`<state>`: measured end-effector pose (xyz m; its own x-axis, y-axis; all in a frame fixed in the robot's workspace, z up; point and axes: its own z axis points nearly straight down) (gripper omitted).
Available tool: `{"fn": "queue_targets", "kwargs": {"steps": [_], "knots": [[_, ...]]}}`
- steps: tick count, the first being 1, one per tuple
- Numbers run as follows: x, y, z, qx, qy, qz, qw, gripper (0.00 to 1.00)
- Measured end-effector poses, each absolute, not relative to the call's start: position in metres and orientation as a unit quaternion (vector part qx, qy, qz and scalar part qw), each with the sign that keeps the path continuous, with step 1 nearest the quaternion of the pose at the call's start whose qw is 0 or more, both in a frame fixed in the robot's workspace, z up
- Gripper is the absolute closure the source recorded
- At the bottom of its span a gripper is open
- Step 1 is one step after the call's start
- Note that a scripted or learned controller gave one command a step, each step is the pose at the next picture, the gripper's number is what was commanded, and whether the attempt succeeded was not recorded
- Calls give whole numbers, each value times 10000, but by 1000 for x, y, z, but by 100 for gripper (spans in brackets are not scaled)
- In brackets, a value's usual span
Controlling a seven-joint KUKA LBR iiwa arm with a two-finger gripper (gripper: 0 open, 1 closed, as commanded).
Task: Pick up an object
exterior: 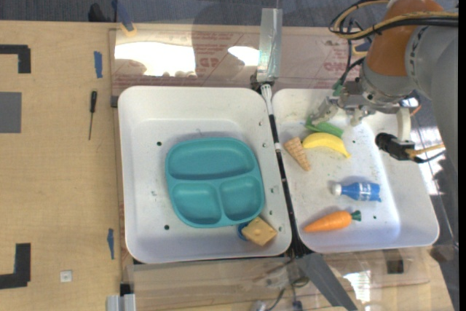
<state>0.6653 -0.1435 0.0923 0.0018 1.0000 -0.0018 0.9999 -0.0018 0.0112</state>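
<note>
The right bin holds a yellow banana, a tan cone, a blue bottle lying on its side and an orange carrot. A green piece lies just behind the banana. My gripper hangs at the back of this bin, just above and behind the banana and the green piece. Its fingers are spread open, and nothing shows between them.
The left bin holds a teal divided plate, with a tan cracker-like block at the plate's front right corner. A raised divider separates the bins. A clear panel stands behind them. Black cable hangs off the wrist.
</note>
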Motion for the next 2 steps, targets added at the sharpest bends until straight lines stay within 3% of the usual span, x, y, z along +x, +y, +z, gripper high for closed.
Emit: {"fn": "queue_targets", "kwargs": {"steps": [1, 2], "knots": [[640, -149, 93, 6763, 7366, 45, 56, 0], [595, -125, 93, 7002, 7139, 48, 59, 0]]}}
